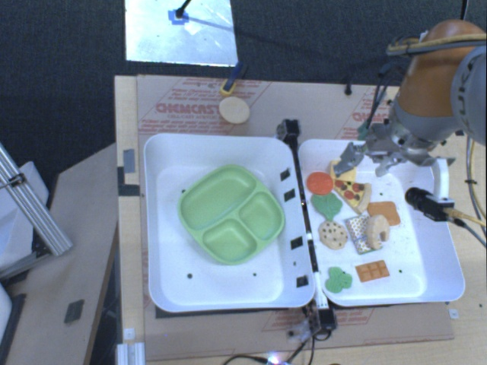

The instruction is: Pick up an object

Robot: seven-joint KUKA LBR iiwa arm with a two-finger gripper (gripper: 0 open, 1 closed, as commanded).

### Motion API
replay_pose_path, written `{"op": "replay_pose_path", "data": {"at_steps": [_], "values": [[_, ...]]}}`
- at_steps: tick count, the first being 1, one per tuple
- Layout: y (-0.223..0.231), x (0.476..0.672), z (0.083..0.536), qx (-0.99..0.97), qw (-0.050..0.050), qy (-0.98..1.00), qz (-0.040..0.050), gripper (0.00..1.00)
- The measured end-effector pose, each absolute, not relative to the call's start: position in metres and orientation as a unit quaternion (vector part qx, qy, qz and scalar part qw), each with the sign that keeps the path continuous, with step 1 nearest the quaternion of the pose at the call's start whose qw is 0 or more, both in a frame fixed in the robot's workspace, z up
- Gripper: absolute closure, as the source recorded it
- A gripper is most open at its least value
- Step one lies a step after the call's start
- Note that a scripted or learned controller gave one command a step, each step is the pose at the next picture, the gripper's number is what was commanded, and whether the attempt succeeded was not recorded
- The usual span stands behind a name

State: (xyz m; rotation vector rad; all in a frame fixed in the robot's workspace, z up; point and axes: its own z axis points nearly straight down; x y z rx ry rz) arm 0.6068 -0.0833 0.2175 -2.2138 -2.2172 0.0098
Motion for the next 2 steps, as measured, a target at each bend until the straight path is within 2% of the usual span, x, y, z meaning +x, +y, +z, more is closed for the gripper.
{"op": "replay_pose_path", "data": {"at_steps": [1,2], "values": [[-0.083,0.609,0.224,-0.706,0.0,-0.708,-0.0007,0.0],[-0.084,0.606,0.161,-0.707,0.002,-0.707,0.0013,0.0]]}}
